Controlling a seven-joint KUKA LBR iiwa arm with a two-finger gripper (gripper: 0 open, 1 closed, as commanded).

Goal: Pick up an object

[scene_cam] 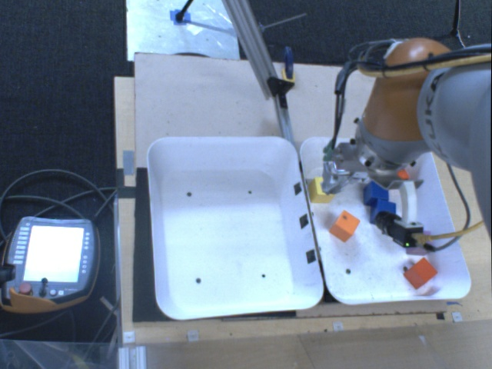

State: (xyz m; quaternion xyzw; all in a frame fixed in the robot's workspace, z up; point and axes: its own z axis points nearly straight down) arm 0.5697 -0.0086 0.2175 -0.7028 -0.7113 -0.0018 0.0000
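the gripper [335, 180] hangs low in the right bin [446, 283], right beside a yellow block [316, 190] at the bin's left wall (whether it pinches anything, i cannot tell). an orange cube [344, 226] lies just below, a blue block [378, 197] to the right, another orange block [420, 273] near the front corner.

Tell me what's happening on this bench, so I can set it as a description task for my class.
A grey robot arm reaches from the right over the right bin, its pincer low beside a yellow block near the bin's left wall. An orange cube, a blue block and another orange block also lie in that bin. Nothing looks lifted yet.
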